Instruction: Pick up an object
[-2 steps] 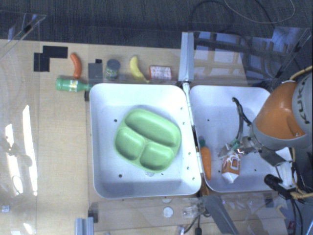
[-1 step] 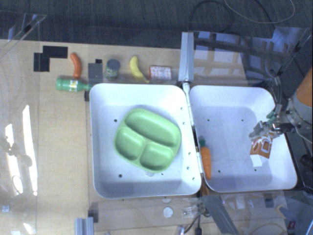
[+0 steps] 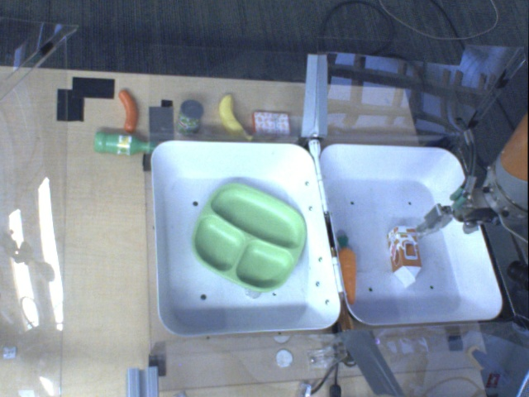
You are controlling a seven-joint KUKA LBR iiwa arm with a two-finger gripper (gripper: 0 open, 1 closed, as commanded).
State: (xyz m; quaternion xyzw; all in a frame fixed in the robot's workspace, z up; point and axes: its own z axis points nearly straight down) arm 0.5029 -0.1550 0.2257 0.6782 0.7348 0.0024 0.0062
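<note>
The small carton [image 3: 404,255] in the right bin [image 3: 372,188] carries orange-brown and white print, too blurred to read; it is a boxy paperboard pack lying on its side toward the bin's 3 o'clock, a white corner pointing to 6 o'clock. The end effector [image 3: 423,226] reaches in from 3 o'clock on a slim grey finger assembly, its tip at the carton's upper edge; whether the fingers are apart or closed on the carton cannot be made out. An orange carrot [image 3: 348,273] with a green top lies along the right bin's 9 o'clock wall.

The left bin [image 3: 169,222] is smooth white plastic with rounded corners and small dark holes in its floor. At its centre sits a green plate [image 3: 250,236], glossy, rounded and divided into three compartments.

On the pale wood-grain table [image 3: 83,246], in a row at 12 o'clock of the left bin, lie a green bottle [image 3: 121,144] on its side, a curved orange sausage [image 3: 127,111], a dark block [image 3: 162,119], a small round tin [image 3: 191,116], a yellow banana [image 3: 231,116] and a red-and-white packet [image 3: 271,123] whose lettering is illegible.
</note>
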